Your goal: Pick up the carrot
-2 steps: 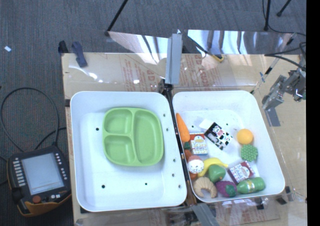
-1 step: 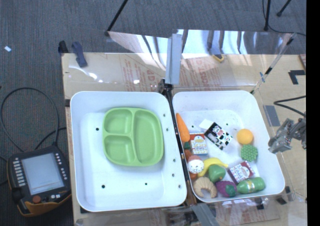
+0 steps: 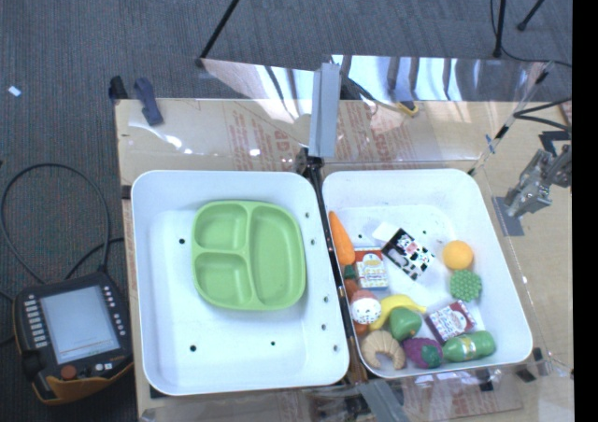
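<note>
Showing the bench at an early stage of the pick. The carrot (image 3: pixel 341 236) lies in the right bin (image 3: pixel 467 189), against that bin's left wall at about nine o'clock from the bin's centre, its narrow tip pointing toward twelve o'clock and its thick end toward the cluster of toy food below. A small carton (image 3: pixel 371 270) sits just beside its lower end at about four o'clock; a black-and-white box (image 3: pixel 408 253) lies near it at three o'clock, and an orange ball (image 3: pixel 458 255) further along the same line. The left bin (image 3: pixel 154 224) holds a green divided plate (image 3: pixel 249 255). The gripper (image 3: pixel 535 185) appears at the view's right edge, outside the right bin at roughly two o'clock from the carrot and well apart from it; whether it is released or clenched cannot be told here, and nothing is seen between its fingers. Judged from this layout, nothing of the task is done: the approach across the bin, the descent, the grasp and the lift all remain.
</note>
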